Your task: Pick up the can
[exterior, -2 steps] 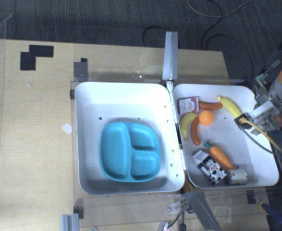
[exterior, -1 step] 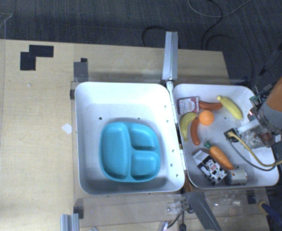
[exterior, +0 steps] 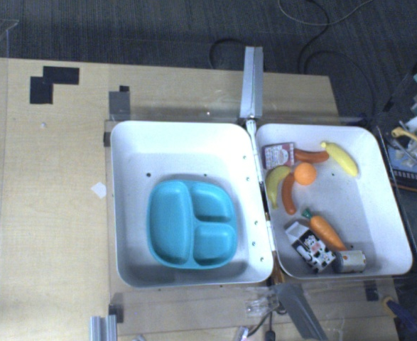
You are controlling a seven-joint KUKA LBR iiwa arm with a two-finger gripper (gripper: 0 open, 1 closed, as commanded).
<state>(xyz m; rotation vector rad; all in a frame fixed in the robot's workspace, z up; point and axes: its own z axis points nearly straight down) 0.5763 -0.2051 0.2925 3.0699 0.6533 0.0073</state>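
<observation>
Bench (exterior: 52, 190): pale wood, carrying two shallow white bins side by side.
Left bin (exterior: 130, 148): holds a blue divided tray (exterior: 192, 222), lying flat near the middle.
Right bin (exterior: 386, 212): crowded along its left and near sides.
Clutter, far end: small printed packet (exterior: 279, 153), two yellow bananas (exterior: 339, 158), an orange ball (exterior: 305, 174), two sausage-like pieces (exterior: 288, 192).
Clutter, near end: black-and-white printed box (exterior: 311, 246), with a carrot (exterior: 327, 231) lying across it.
Can (exterior: 350, 261): small, silvery, on its side in the near part of the right bin, just beside the box.
Handling, judged: light, rigid, smooth-walled, apt to roll; grip across the round body at mid-length, on the side away from the box.
End effector: cannot tell its state.
</observation>
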